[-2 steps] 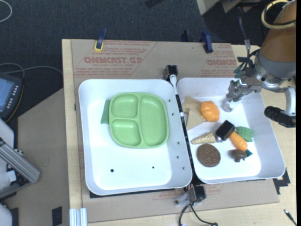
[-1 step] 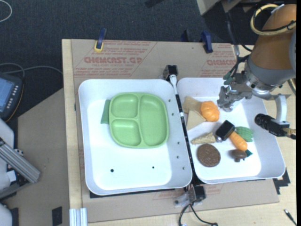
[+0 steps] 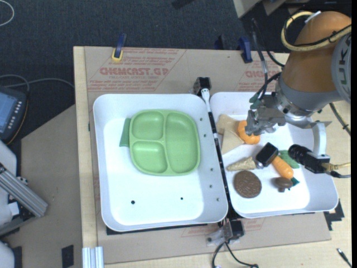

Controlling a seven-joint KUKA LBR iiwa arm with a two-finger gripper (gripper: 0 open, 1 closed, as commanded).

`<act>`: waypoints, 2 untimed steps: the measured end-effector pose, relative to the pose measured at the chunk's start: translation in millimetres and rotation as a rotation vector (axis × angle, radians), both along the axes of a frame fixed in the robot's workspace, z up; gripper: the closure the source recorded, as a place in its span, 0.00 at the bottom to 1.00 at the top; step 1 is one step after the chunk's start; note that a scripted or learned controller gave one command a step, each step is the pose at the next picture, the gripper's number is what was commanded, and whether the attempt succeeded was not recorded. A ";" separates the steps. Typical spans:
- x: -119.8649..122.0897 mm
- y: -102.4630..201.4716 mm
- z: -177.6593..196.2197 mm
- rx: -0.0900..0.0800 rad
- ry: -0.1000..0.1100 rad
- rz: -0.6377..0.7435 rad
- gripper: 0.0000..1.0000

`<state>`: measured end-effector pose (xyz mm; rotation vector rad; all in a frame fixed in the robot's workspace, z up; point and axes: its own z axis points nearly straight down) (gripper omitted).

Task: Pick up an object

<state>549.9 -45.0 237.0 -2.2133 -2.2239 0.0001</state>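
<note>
1. Camera view: the gripper is low in the right bin, at its far-left part, directly over an orange piece; whether its fingers are open or closed cannot be told.
2. Nearer lie a cone, a brown disc and a carrot, crowding the middle.
3. The left bin holds a green divided plate, with open white floor near it.
</note>
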 end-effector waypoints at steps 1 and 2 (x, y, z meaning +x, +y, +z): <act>-23.8 49.0 -15.2 0.000 0.001 0.000 1.00; -54.7 96.5 -22.8 0.000 0.003 0.000 1.00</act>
